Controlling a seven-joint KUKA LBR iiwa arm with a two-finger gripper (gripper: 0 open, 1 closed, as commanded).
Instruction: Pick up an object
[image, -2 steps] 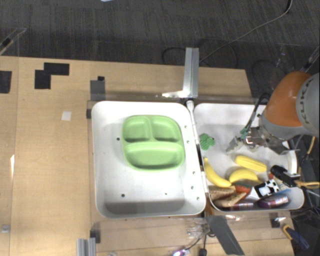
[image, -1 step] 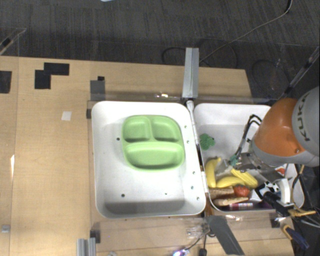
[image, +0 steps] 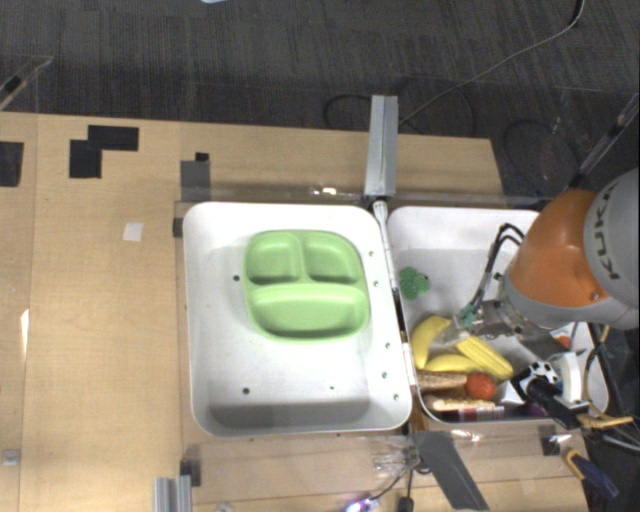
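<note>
Bench inventory, as I read it from my remote station, all positions given against the right bin (image: 440, 228).

1. Right bin: shallow, white, its near end crowded with toy food. The arm (image: 565, 255) leans over its right half, grey with the orange band uppermost.

2. Gripper (image: 478, 318): I see it low inside the right bin, at the middle of its length, directly above the food pile. Whether its jaws are spread or pressed together I cannot tell (the wrist and cabling cover them), and I see nothing clearly pinched.

3. Corn cob (image: 485, 354): yellow, lying slantwise in the right bin just under and beside the gripper.

4. Banana (image: 428, 338): yellow, curved, against the right bin's left wall, just left of the corn cob.

5. Green toy (image: 413, 283): small, near the left wall, farther up the right bin than the banana and apart from the pile.

6. Red round piece (image: 481, 386): tomato-like, nearer the right bin's front wall, below the corn cob.

7. Brown piece (image: 441, 381): bread-coloured, touching the red piece's left side; a dark, slim item (image: 465, 408) lies along the front wall beneath both.

8. Left bin (image: 215, 400): white, sharing a wall with the right bin, holding a green divided tray (image: 303, 283) (three compartments, flat, upper middle).
</note>
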